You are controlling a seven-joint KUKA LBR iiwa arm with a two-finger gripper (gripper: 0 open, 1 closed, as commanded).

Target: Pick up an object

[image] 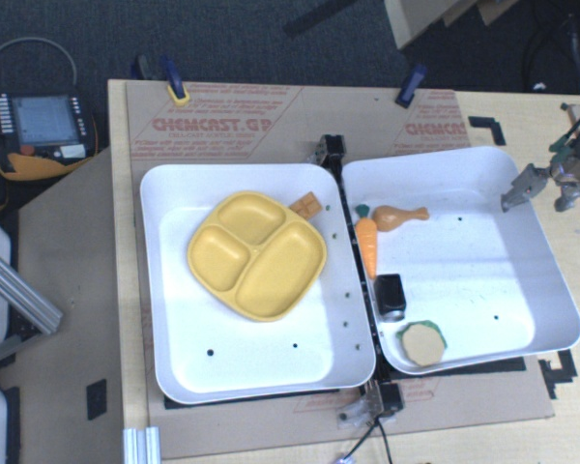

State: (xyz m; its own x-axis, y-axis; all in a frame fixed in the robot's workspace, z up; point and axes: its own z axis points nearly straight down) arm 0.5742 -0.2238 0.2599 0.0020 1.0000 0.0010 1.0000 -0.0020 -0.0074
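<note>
My gripper [541,187], grip state unclear, at right bin's [522,327] 2 o'clock | target carrot [367,245], 9 o'clock | descend straight, span its width.

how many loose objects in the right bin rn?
4, all along its left side: chicken drumstick at top, carrot below it, black block, round sandwich-like piece at the front corner.

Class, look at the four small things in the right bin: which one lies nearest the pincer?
The tan drumstick-shaped piece, at the bin's far edge, closest to the pincer; the carrot, black block and round piece lie further away.
</note>
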